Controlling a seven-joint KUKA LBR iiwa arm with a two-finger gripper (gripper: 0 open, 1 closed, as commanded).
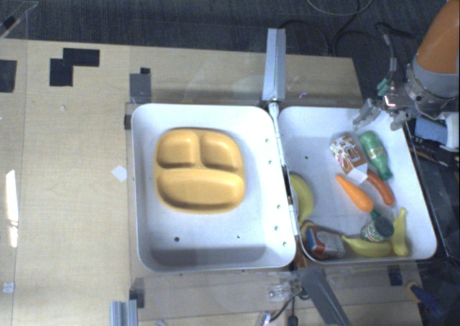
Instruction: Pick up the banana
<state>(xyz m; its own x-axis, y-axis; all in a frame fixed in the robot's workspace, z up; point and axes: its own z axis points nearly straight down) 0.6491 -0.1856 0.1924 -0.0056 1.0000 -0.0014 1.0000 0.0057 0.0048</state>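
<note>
1. My gripper hangs at the far right corner of the right bin, over its rim. The fingers appear spread a little, with nothing between them — I hold nothing.
2. My grey wrist and orange band rise behind it, at the view's right edge.
3. Banana — lies well apart from my jaws, down and to the left of them in the view, against the bin's left wall by the divider. Curved, yellow, untouched.
4. A second yellow banana-like piece lies along the bin's near edge, farther below my jaws, its end curling up at the right.
5. Just below my jaws: a green bottle, and beside it a small red-and-white packet.
6. Below those, two carrots — orange, side by side, slanted.
7. Near corner, left of the second yellow piece: a dark can on its side.
8. Left bin, well away from my jaws, holds a yellow divided tray.
</note>
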